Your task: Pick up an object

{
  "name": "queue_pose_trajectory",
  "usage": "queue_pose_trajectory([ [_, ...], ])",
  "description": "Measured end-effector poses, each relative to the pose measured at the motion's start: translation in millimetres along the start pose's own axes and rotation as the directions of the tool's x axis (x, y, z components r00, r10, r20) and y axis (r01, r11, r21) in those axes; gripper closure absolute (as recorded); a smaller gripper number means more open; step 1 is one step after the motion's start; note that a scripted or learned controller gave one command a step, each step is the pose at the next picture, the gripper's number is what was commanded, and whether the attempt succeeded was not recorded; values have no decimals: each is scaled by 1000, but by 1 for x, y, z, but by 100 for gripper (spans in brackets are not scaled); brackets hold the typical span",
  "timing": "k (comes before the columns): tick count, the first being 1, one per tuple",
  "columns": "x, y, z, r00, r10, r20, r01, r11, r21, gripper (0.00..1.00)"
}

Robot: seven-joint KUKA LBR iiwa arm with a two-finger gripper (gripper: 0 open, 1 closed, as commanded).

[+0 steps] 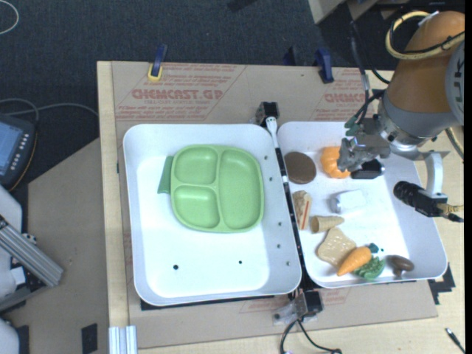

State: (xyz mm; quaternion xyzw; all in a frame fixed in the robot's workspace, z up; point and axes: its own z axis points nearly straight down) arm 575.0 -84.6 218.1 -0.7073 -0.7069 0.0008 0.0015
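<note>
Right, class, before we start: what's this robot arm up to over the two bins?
The arm's gripper is down in the right bin, right beside an orange toy near the bin's far end. Whether it has a grip on anything can't be seen from this angle. Other play food lies in that bin: a brown disc, a carrot, a piece of toast. The left bin holds a green divided plate.
</note>
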Motion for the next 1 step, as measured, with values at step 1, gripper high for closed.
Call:
queue_pose_trajectory([
  [1, -4, 14, 2, 1000, -2, 2, 2, 1000, -6, 100],
])
